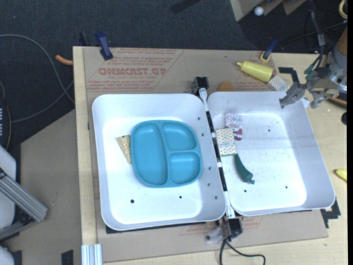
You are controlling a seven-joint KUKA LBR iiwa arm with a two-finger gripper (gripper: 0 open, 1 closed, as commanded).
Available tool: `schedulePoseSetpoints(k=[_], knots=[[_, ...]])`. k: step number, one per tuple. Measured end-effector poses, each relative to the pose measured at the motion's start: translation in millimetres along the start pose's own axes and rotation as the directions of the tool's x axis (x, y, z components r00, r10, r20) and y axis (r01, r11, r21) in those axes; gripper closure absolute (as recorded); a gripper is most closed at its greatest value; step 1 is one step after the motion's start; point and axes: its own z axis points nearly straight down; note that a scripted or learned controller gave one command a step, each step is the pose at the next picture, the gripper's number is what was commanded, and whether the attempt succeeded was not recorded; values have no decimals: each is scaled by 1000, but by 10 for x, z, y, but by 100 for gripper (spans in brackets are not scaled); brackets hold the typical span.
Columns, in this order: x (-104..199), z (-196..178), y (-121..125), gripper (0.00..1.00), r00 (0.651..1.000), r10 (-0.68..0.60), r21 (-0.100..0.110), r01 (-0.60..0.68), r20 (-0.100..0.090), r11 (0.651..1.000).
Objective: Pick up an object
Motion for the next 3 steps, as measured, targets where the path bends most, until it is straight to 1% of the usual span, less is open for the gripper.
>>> schedulePoseSetpoints(k=[1, 2, 3], knots=[[1039, 145, -279, 0, 1000, -2, 1, 2, -2, 1000], [1130, 677, -872, 0, 1000, 1, 3, -1, -1, 1000], [1032, 1444, -973, 0, 1000, 1, 0, -1, 0, 1000]])
